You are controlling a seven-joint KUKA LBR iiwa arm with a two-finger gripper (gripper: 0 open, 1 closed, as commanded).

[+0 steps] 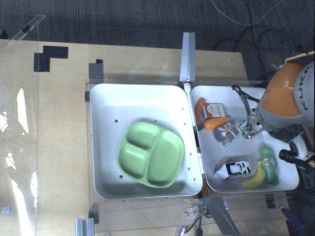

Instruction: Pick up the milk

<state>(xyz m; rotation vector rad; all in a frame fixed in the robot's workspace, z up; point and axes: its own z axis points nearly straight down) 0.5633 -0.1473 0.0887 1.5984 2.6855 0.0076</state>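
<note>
The metal two-finger gripper [244, 130] hangs low at the right white bin's [290, 183] centre; its state I cannot tell. The small black-and-white milk carton [238, 168] lies at six o'clock, untouched.

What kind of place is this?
Probably a robotics lab bench: an arm over two white bins, toy food like a banana, and cables on carpet.

The grey arm [288, 95] reaches in from the right, its hand [244, 130] low over the right bin.
</note>
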